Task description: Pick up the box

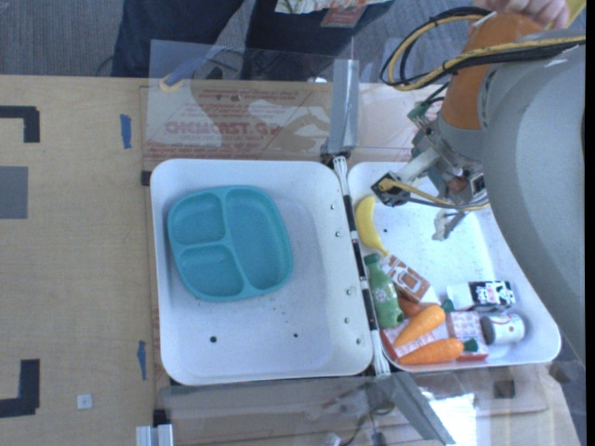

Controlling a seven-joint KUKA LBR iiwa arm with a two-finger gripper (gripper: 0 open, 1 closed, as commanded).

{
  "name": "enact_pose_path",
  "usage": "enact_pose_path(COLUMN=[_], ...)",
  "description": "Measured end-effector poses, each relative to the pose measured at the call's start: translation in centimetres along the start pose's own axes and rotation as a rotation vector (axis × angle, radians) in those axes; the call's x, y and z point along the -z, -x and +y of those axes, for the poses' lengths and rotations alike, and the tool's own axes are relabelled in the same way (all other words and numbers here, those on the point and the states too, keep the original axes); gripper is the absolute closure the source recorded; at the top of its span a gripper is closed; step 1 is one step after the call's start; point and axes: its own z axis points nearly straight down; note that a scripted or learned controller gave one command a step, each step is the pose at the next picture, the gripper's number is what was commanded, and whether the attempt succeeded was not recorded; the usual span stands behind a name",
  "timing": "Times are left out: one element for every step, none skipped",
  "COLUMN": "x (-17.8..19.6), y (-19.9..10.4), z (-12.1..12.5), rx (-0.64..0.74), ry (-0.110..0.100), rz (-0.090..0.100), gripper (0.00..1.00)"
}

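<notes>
Camera view: two shallow white bins are seen side by side on a wooden bench. A teal plastic divided plate (230, 242) lies in the left bin (251, 356). The right bin (544, 337) holds a yellow banana (368, 226), a green bottle (382, 292), two orange carrots (424, 336) and a small black-and-white carton box (490, 294) near its right wall. The grey arm's gripper (446, 216) is hung over the bin's upper part, well apart from the box; whether it is released or clenched cannot be told.
</notes>
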Motion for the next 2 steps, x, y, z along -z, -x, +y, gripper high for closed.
enact_pose_path(x=[-0.1,0.5], y=[-2.8,1.2], z=[-0.3,-2.4], rx=[-0.085,-0.102], ry=[-0.003,0.005], rz=[0.005,0.012], gripper=[0.00,0.00])
